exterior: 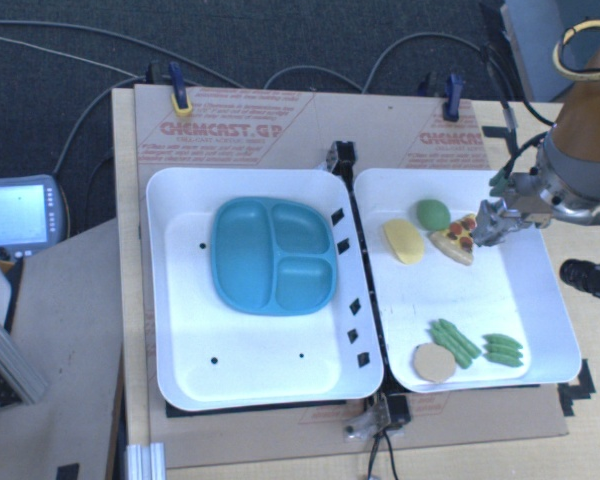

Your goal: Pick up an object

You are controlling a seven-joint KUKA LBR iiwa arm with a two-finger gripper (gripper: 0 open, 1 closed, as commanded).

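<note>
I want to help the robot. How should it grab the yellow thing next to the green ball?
Probably from straight above, pinching the yellow piece across its narrow middle. It lies flat and is longer than it is wide, so the short way likely fits between the fingers. The green ball and pizza slice sit close, so go carefully.

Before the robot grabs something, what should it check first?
1. End effector over the right bin: ok.
2. A target right beside it: ok, the toy pizza slice lies at its tip.
3. Fingers around the pizza slice: cannot tell.
4. Neighbours out of the way: not ok, the green ball and yellow piece sit close to the slice.
5. Other toys safe: ok, the green beans, pea pod and tan cookie lie apart at the bin's near end.
6. Blue divided plate in the left bin: ok.
</note>
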